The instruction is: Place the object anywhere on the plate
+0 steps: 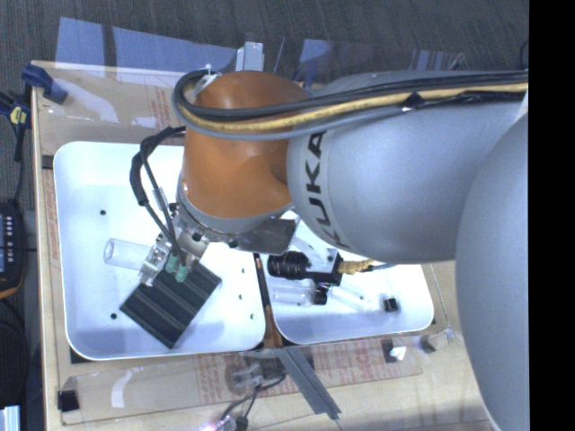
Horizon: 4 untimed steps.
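1. Your grey KUKA arm (404,178) reaches in from the right and covers most of the right shallow white bin (359,329). Its orange band (238,164) hangs over the seam between the two bins.
2. The gripper (176,268) sits low in the left shallow white bin (85,187), in that bin's lower middle.
3. You cannot tell from this angle whether the gripper is open or closed. Nothing can be made out between its tips.
4. The clear plastic cylinder (126,252) lies on its side on the left bin's floor, left of the gripper. Its right end comes just beside the gripper, and contact between them is unclear.
5. The black ribbed rectangular plate (171,306) lies flat in the same bin, turned at a slant, directly below the gripper. Its upper corner is under the gripper's tip.
6. The cylinder is off the plate, up and to its left, near its upper-left edge.
7. In the visible strip of the right bin you see a small black block (390,305) near the lower right corner. A pale clear item (310,296) lies left of it, too blurred to name.
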Motion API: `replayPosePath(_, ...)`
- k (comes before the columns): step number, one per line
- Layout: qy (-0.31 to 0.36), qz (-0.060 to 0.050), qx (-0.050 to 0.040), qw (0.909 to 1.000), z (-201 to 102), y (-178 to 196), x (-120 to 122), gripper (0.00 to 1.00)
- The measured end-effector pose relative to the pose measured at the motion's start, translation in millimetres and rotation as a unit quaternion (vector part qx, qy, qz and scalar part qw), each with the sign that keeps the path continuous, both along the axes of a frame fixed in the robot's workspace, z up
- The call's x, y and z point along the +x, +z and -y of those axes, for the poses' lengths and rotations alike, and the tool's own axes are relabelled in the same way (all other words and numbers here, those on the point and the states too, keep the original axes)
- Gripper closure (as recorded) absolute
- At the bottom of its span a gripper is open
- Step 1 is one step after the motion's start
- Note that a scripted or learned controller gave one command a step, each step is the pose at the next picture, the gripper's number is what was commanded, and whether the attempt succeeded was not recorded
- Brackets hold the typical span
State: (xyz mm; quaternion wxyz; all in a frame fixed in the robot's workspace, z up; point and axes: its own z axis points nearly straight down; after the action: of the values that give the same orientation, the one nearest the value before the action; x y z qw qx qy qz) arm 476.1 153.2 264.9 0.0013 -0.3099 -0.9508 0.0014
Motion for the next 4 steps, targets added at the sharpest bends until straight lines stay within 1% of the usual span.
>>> replayPosePath(1, -0.023, -0.001, -0.0005, 0.9997, -65, -84, 23, 1.00)
replayPosePath(2, -0.091, 0.002, 0.0002, 0.9958, 42, -10, 1, 1.00)
replayPosePath(3, -0.213, -0.002, -0.0014, 0.9770, -4, -143, -2, 1.00)
replayPosePath(4, -0.364, 0.000, -0.0010, 0.9313, -50, -86, 18, 1.00)
